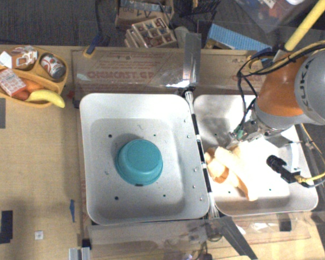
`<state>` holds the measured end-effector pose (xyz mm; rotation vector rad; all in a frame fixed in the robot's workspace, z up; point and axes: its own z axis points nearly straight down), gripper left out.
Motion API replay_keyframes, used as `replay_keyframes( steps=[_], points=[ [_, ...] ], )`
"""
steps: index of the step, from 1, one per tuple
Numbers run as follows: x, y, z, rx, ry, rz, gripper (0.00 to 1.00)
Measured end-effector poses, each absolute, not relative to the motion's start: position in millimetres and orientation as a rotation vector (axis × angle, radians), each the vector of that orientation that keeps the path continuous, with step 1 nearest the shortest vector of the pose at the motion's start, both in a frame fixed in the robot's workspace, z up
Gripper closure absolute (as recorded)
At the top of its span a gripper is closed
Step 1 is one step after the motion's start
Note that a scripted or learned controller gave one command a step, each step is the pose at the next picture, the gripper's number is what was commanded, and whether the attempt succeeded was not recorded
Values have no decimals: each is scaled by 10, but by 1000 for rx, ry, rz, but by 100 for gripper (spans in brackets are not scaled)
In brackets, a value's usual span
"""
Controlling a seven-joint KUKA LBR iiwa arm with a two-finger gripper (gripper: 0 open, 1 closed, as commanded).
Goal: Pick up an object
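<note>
1. Hanging over the right bin (300,202), the gripper (234,141) sits low at the end of the grey arm (306,93) with its orange band; honestly can't tell how its business end is set or whether it has anything.
2. Just below it lie pale orange and cream objects (233,172), bunched at the bin's left side, close to touching the tip.
3. Further left of the gripper, in the left bin (97,118), a teal bowl (140,161) sits upside down.
4. Way off to its far left, a yellow tray (2,88) holds a banana (47,97) and cans.
</note>
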<state>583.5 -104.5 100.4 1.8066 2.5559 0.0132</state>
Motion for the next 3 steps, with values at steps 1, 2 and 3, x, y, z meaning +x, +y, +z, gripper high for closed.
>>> replay_keyframes(
  steps=[1, 2, 3],
  points=[
    [5835, -1044, 1004, 1806, 2556, 13, 0],
    [5840, -1072, 1107, 1811, 2548, 16, 100],
    [5840, -1076, 1107, 1811, 2547, 16, 0]
  ],
)
